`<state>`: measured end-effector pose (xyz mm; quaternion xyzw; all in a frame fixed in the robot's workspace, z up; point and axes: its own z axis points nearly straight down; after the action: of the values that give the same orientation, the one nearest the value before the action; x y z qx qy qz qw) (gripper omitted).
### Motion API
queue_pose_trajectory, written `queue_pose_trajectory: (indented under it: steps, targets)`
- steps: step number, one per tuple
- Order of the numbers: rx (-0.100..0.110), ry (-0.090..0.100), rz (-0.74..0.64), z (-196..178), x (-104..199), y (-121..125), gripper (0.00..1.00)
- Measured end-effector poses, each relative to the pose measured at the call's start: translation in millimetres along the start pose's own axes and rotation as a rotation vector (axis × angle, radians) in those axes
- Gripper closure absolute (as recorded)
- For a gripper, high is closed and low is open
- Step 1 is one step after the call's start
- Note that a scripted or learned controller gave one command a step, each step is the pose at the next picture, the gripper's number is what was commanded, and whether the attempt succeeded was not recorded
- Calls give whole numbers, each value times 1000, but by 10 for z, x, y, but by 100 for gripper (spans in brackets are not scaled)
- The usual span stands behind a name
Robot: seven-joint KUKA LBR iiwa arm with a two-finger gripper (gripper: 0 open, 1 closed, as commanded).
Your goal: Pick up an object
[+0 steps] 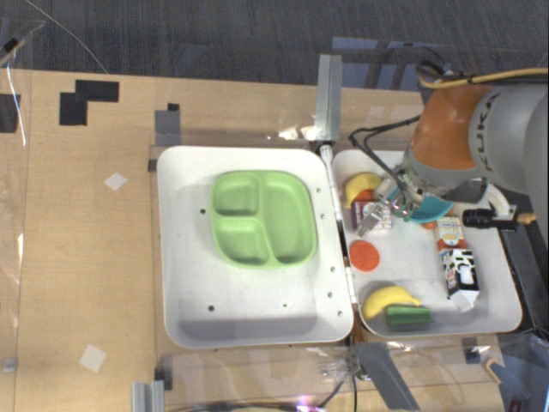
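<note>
Two-finger gripper (375, 219) lowered into right white bin (506, 312), over small red-and-silver packet (371, 210) beside yellow banana-shaped toy (361, 184); whether clamped or spread: cannot tell. Packet probably light, thin, crinkly, slippery; best pinched across narrow width. Green divided plastic tray (262, 218) in left bin.

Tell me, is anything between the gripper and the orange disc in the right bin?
Nothing visible. The gripper hangs just above the orange disc, with bare bin floor between them; the red item lies beside the gripper.
</note>
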<state>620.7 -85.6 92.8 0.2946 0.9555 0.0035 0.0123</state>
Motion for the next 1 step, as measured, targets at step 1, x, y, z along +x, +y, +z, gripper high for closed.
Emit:
queue_pose_trajectory:
  steps: [1]
  targets:
    - [2, 2, 77, 1, 10, 27, 0]
